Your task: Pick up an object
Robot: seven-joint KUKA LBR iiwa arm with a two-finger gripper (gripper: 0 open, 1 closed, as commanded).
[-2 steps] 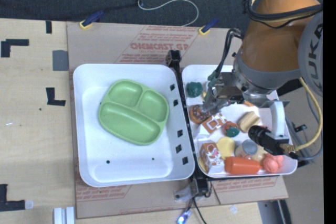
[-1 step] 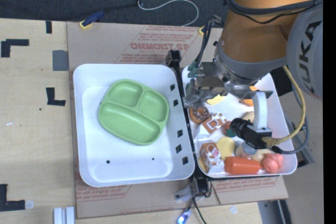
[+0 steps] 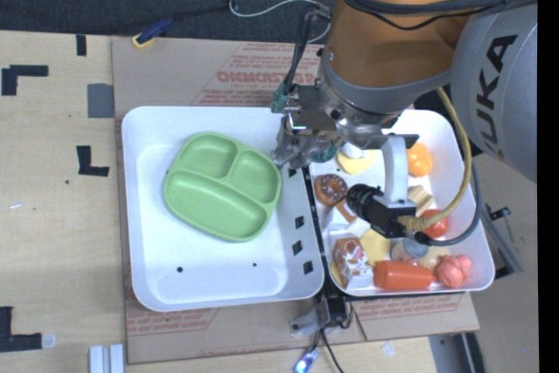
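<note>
Arm (image 3: 410, 22) reaches in over the right bin (image 3: 460, 155), its bulk covering that bin's far-left part; the left bin (image 3: 140, 188) carries a green divided plate (image 3: 223, 185). Gripper (image 3: 301, 144) sits at the wall between the bins; whether it is apart or together cannot be made out. Candidate objects, the chocolate donut (image 3: 332, 187) and orange carrot (image 3: 403, 276), lie right of and nearer the camera than the gripper, carrot's long axis left-right.

Grey KUKA-lettered arm (image 3: 511, 92), glossy orange band (image 3: 410, 4), black cables
</note>
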